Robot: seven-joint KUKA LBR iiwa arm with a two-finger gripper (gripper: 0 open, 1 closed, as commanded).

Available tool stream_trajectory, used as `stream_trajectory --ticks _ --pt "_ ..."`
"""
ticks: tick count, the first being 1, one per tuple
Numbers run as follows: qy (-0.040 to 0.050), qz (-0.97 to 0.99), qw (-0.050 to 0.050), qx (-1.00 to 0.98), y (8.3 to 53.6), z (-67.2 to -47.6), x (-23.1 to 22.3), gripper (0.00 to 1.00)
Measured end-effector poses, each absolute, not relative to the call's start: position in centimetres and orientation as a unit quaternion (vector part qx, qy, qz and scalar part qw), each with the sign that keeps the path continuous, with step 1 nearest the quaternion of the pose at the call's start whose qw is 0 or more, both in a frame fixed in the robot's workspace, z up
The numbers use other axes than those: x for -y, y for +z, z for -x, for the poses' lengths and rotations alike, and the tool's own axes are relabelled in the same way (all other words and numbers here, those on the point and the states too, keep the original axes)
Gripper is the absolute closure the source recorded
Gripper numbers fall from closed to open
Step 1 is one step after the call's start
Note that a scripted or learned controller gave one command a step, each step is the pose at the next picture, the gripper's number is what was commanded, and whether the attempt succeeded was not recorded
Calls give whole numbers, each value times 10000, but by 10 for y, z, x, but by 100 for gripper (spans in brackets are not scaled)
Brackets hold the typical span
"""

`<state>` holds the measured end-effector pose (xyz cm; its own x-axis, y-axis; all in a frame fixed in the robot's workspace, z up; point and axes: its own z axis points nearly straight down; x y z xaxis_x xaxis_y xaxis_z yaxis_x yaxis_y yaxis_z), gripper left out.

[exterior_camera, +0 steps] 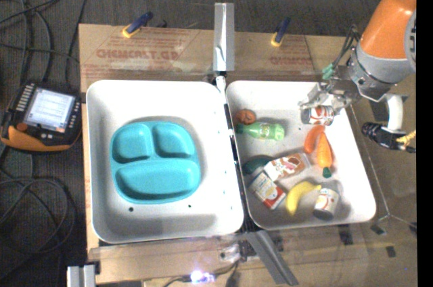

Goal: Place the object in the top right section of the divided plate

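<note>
— Where's the pincer point(326, 97) right now?

— You'll find it low over the right bin point(365, 208), at about one o'clock in that bin, right at a small red-and-white can point(319, 116). Whether its fingers are apart or together, you can't tell from here, nor whether the can is gripped.

— And the divided plate point(155, 162)?

— Your blue plate sits in the left bin point(98, 211), all its sections bare.

— What else is in the right bin?

— A green bottle point(264, 131) at ten o'clock, a carrot point(321, 147) near the centre, a banana point(300, 195) and cartons point(279, 177) toward six o'clock.
</note>
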<state>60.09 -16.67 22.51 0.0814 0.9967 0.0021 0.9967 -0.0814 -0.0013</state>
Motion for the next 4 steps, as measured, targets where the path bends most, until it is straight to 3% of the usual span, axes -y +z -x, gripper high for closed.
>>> stream_trajectory --ticks 1,2,3,4 --pt "15 6810 -9 7322 290 -583 157 100" --pt "6 6272 18 7789 221 -531 103 100" --pt "16 7027 10 7115 227 -615 20 100" --pt "20 6843 6 7292 210 -632 -60 100"
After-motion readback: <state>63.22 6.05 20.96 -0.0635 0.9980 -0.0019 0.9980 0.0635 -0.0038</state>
